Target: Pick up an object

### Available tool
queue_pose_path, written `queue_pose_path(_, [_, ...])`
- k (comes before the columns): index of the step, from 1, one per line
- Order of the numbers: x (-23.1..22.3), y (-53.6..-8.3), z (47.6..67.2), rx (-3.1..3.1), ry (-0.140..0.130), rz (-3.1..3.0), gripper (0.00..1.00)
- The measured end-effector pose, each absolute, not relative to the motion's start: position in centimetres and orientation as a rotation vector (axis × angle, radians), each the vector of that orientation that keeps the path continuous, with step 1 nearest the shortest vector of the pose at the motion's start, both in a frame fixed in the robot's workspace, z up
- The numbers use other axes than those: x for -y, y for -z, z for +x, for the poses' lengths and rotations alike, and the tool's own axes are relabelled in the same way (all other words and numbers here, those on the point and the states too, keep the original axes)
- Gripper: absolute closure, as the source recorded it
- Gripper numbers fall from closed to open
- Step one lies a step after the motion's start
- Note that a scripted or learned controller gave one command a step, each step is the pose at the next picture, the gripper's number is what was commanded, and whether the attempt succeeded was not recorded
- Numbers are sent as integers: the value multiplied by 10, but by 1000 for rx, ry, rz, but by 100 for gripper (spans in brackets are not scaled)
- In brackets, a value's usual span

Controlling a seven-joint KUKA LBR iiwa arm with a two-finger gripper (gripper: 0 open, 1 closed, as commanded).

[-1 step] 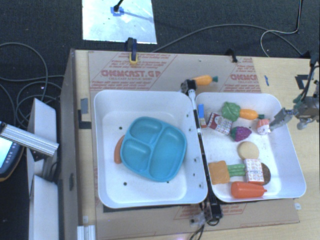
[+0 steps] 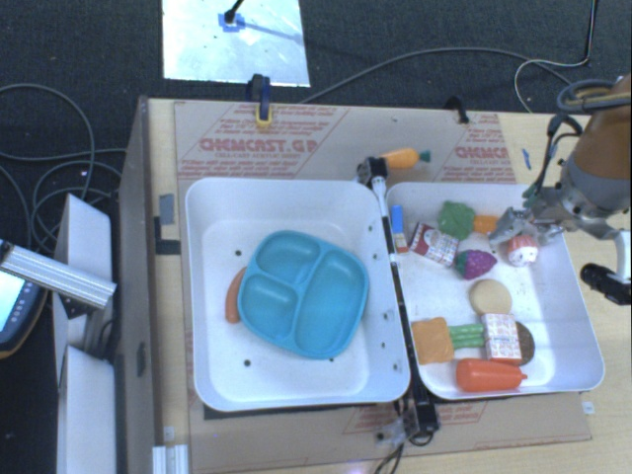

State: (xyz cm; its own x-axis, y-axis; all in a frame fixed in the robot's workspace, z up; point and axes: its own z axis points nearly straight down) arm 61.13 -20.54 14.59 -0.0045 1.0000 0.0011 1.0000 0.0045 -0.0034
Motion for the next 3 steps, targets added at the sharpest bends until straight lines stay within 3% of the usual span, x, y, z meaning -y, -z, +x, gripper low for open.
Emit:
queue_pose_path(1, [154, -84, 594, 2226, 0, -2215, 0])
queue_pose_path(2, [156, -95, 595, 2230, 3, -2218, 100])
queue_pose_path(3, [60, -186, 558, 2228, 6, -2217, 100])
